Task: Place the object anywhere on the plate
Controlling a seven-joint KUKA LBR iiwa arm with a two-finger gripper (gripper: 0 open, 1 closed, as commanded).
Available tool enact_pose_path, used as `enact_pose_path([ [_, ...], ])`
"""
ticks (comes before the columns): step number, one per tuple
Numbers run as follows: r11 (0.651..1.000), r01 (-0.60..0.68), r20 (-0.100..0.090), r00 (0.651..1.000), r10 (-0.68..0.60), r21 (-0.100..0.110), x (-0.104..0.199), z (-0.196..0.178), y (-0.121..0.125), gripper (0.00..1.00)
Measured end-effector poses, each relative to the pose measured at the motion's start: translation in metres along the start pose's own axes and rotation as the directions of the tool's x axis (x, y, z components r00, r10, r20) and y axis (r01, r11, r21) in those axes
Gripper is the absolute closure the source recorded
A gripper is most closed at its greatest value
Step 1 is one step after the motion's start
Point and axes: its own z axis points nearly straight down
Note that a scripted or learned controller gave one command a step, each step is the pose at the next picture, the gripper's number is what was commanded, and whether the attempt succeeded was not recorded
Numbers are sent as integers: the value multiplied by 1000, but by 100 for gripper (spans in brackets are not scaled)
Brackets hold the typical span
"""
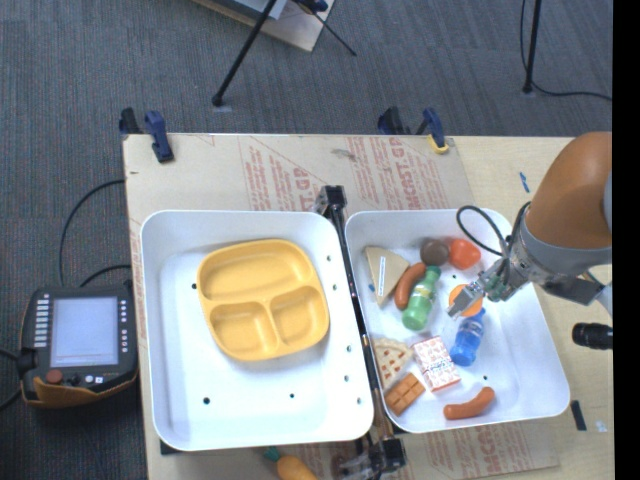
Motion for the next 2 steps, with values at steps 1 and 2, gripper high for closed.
enact_pose_path([
  [1,999,-45,-1,999,45,-2,82,-59,2,100],
  [2,988,-152,-2,988,152,4,125,-64,53,100],
])
